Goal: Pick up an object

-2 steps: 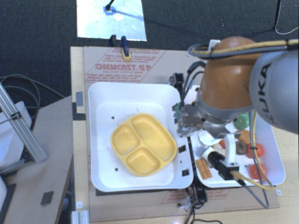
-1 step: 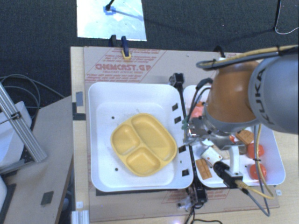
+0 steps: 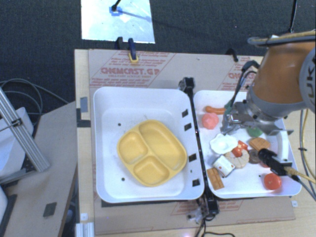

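tool point(image 3: 228, 125) over right bin point(image 3: 283, 191) | jaw state: can't tell (arm blocks) | risk: clutter near pink ball point(image 3: 210, 121), white piece point(image 3: 223, 144) → slip/multi-grab

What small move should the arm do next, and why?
Probably lower the gripper straight down a little: it hangs over the right bin, just above the white object, with the pink ball close beside it, and nothing seems held.

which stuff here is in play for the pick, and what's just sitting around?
In play: gripper; right bin items: pink ball, red ball, white lid, cracker.

Sitting around: left bin, yellow tray, blue clamp.
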You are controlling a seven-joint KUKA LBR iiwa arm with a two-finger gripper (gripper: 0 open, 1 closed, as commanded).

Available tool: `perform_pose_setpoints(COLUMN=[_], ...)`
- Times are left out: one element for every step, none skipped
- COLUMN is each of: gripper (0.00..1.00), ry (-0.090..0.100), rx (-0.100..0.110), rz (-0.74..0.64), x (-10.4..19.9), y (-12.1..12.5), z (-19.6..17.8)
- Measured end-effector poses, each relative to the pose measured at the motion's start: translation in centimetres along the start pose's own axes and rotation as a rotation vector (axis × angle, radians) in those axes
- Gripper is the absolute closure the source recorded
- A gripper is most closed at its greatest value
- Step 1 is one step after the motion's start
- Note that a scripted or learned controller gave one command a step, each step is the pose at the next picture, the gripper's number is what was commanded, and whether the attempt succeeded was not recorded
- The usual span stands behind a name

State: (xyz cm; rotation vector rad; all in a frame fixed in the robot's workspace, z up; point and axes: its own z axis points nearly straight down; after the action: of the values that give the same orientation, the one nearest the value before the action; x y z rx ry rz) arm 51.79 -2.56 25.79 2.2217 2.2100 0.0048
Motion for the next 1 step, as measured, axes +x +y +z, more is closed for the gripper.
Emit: perform_pose_setpoints(gripper=[1.00], ry=[0.006], rx=[0.013], rz=[-0.014], x=[6.30], y=[-2.34], z=[7.72])
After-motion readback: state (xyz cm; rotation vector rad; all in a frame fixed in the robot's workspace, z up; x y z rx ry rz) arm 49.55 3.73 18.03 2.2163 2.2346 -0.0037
